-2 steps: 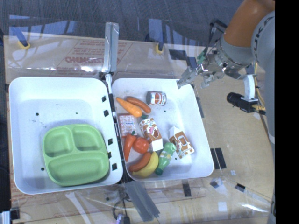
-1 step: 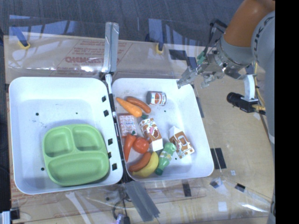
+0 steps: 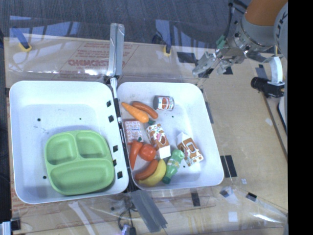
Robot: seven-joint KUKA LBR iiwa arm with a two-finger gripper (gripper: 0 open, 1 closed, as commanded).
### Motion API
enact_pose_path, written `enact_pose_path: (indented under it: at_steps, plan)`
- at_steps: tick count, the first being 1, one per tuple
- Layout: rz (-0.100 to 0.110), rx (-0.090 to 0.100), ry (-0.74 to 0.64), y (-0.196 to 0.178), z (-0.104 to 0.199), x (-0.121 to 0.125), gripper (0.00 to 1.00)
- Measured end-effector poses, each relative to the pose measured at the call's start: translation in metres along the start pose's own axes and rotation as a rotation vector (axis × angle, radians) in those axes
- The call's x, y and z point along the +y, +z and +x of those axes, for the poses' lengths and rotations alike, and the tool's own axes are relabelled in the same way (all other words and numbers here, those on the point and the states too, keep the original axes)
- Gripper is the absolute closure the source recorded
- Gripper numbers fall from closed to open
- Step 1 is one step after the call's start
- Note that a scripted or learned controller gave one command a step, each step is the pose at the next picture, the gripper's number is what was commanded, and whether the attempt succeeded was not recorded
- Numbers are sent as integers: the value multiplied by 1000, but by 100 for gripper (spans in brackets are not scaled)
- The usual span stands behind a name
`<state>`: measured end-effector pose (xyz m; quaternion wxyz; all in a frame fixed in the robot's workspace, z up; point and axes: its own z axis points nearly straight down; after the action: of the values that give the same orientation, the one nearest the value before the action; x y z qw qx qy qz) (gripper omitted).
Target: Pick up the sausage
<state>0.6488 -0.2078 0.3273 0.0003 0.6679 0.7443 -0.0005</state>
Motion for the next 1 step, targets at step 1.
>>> enact_pose_path:
  at_steps: [1]
  plan:
    - [5,2,21,138,64,-18,0]
